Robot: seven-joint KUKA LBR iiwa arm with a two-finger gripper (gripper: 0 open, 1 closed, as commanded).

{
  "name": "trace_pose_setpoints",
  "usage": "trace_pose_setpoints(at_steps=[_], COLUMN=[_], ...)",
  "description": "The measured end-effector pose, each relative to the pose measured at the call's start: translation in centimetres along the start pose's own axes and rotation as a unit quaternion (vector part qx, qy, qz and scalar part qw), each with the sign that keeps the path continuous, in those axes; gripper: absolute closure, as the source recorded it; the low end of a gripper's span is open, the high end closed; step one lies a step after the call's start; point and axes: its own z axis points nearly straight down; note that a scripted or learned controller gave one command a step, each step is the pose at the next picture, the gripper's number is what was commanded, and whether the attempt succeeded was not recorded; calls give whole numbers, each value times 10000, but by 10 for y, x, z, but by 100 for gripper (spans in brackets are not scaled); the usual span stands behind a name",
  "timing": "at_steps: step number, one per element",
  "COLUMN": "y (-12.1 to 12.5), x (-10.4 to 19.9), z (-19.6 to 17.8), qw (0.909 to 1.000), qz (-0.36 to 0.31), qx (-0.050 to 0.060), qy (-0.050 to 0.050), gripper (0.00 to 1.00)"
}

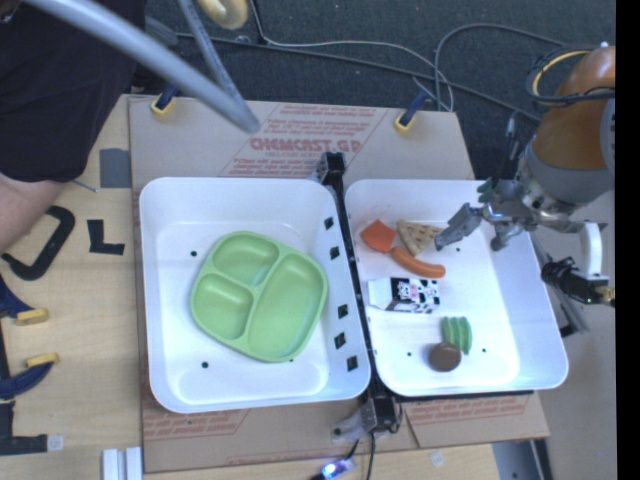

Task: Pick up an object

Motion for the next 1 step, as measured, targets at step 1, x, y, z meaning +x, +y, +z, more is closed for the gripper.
trace_pose_setpoints(at_steps=[1], y=[3], x=[0], z=[-7], qw=[10000], qz=[-20], qx=[-65], qy=[-12], gripper=[0])
